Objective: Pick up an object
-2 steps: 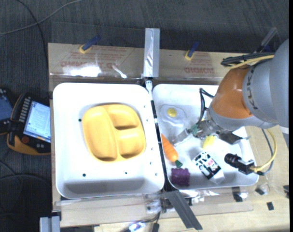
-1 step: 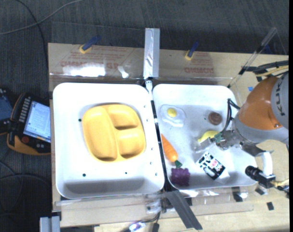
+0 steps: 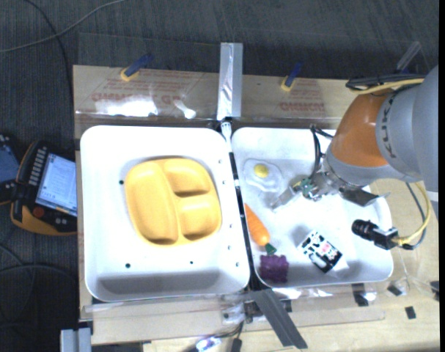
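The right bin (image 3: pixel 354 273) holds a toy fried egg (image 3: pixel 260 173) at its back left. An orange carrot (image 3: pixel 257 226) lies along the left wall, with a purple bunch of grapes (image 3: pixel 274 268) at the front left. A small black-and-white box (image 3: pixel 322 251) sits at the front middle. My gripper (image 3: pixel 289 193) is low in this bin, just right of the egg's clear edge and above the carrot. The grey and orange wrist (image 3: pixel 361 141) hides the bin's back right. Nothing visibly sits in the gripper.
The left bin (image 3: pixel 105 270) holds a yellow divided plate (image 3: pixel 174 199). A metal divider (image 3: pixel 237 196) separates the bins. A black cable fitting (image 3: pixel 372 232) hangs over the right bin's right side. A control pendant (image 3: pixel 46 189) lies on the floor to the left.
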You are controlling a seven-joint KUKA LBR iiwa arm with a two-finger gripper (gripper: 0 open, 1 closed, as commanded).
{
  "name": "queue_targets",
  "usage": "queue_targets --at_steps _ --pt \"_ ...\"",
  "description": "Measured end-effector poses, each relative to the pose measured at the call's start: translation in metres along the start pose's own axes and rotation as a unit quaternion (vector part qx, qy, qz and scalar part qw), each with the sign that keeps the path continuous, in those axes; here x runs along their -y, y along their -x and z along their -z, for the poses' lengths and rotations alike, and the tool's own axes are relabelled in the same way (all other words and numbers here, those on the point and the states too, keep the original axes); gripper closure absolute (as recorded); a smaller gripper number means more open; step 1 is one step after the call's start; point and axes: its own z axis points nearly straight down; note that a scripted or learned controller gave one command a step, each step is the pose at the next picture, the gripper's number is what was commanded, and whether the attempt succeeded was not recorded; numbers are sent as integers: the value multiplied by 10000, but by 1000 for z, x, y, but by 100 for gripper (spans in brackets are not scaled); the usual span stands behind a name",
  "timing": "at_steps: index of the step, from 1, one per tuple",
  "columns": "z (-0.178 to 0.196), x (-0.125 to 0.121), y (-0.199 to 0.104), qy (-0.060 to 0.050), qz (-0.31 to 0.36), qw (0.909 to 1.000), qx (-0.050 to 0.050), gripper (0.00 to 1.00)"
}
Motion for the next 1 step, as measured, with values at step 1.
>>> queue_targets --at_steps 1 --pt "1 76 -14 -6 -382 9993 -9 0"
